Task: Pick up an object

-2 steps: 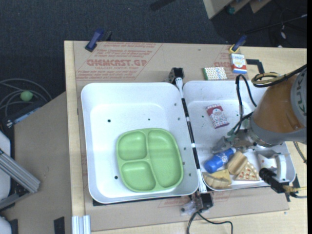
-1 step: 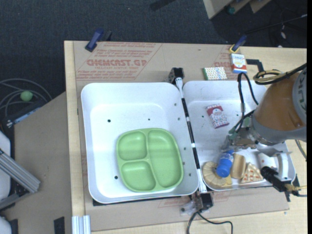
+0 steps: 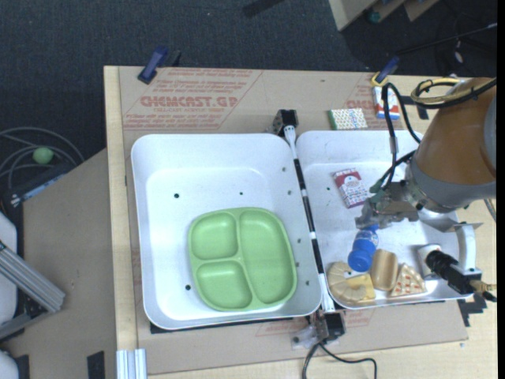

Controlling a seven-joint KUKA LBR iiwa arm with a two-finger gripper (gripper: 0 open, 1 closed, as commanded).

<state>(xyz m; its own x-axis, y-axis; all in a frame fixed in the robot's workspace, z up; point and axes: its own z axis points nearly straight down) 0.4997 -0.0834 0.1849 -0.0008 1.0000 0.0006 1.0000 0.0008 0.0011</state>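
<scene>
The arm enters from the right, orange band above the wrist, and the tool [image 3: 377,214] sits low over the right bin [image 3: 331,144]. Tool state cannot be told. Just below the tool lies a blue bottle-shaped object [image 3: 362,253], too close to judge whether they touch. Beside the blue object, along the bin's near edge: a tan round flat piece [image 3: 342,279] with a yellow wedge [image 3: 360,284] on it, a tan cylinder [image 3: 384,268], and a pizza-slice toy [image 3: 407,281]. A small red and white packet [image 3: 348,187] lies further back in the same bin, left of the tool. The left bin [image 3: 158,164] holds a green three-compartment plate [image 3: 241,258]. Both bins rest on the table [image 3: 118,212], which has a cardboard-coloured top.
</scene>
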